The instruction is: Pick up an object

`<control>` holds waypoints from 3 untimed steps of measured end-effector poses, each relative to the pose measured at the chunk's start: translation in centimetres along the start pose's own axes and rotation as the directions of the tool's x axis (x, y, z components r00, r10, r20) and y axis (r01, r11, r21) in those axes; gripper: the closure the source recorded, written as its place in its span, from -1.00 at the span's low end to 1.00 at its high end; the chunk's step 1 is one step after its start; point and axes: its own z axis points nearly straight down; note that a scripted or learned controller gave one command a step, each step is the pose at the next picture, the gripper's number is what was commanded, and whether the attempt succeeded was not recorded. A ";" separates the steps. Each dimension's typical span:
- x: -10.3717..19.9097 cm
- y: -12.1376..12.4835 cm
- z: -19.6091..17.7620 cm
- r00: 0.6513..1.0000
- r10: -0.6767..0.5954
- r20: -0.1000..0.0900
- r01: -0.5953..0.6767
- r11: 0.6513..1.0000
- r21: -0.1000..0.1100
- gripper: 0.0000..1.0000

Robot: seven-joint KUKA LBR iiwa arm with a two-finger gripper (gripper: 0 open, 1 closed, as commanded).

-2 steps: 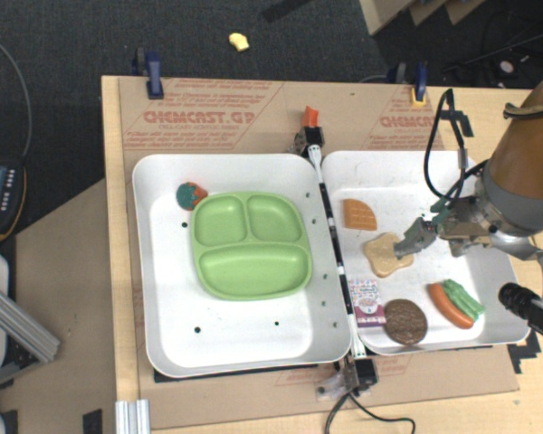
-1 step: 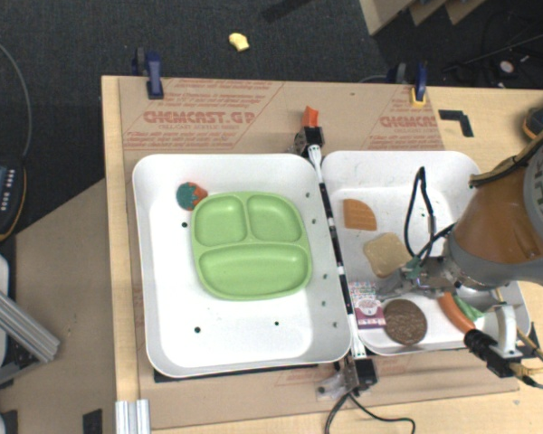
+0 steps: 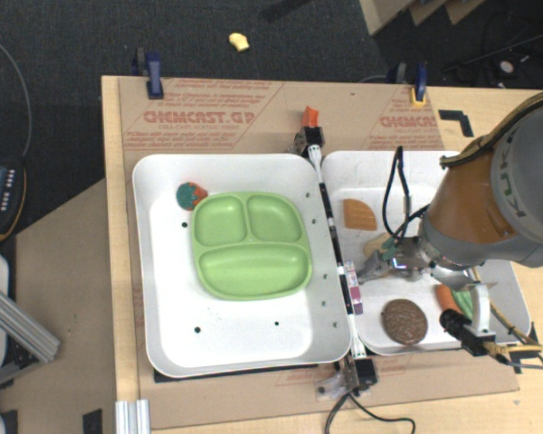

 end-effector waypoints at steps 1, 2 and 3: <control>0.1 4.5 0.0 1.000 0.001 0.000 -0.001 1.000 -0.001 -1.00; 0.1 4.3 -1.1 1.000 0.002 0.000 -0.002 1.000 -0.001 1.00; -8.6 3.1 -9.5 1.000 0.008 0.005 -0.008 1.000 -0.005 1.00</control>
